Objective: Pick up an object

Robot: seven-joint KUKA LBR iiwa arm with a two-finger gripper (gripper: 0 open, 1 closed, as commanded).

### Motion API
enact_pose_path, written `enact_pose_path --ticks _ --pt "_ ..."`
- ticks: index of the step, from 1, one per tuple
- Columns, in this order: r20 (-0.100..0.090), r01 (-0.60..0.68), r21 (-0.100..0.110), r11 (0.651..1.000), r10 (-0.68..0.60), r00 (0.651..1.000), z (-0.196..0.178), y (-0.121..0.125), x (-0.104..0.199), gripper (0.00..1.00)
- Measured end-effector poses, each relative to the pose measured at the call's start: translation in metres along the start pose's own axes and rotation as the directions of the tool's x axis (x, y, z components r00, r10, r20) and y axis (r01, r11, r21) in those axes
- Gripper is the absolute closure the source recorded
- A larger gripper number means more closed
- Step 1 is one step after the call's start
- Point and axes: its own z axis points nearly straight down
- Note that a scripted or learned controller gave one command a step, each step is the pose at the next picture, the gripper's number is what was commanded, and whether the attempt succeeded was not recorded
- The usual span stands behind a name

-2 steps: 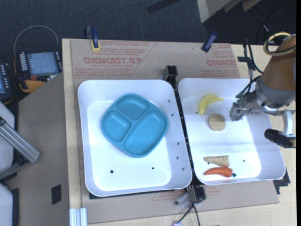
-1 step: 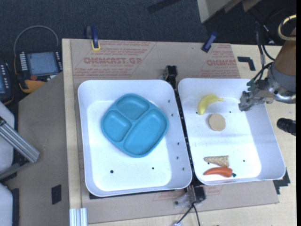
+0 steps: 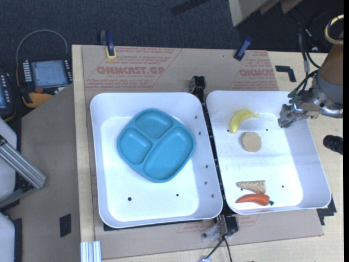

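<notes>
The arm [image 3: 332, 78] is cut off by the right edge, so little beyond its wrist shows. The gripper [image 3: 287, 115] is small and blurred against the right bin [image 3: 305, 162]; its fingers cannot be made out. The tan wedge [image 3: 252, 186] and round disc [image 3: 251, 141] are too small to identify. At left, a screen device [image 3: 48, 73] is partly cropped.

A: anything readable in here?

B: just the red print on the brown sheet [image 3: 180, 64] under the bins. Behind the left bin [image 3: 103, 146] it looks like "CHEMCAST GP", last letters kinda fuzzy.

A: and behind the right bin [image 3: 311, 162]?

B: same red print, cut off. The little screen [image 3: 49, 73] at far left is too small to read.
</notes>
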Motion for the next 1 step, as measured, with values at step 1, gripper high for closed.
enact_pose_path --ticks 1 --pt "-0.004 0.005 0.005 1.000 -0.005 1.000 0.0052 0.0092 0.0584 1.00"
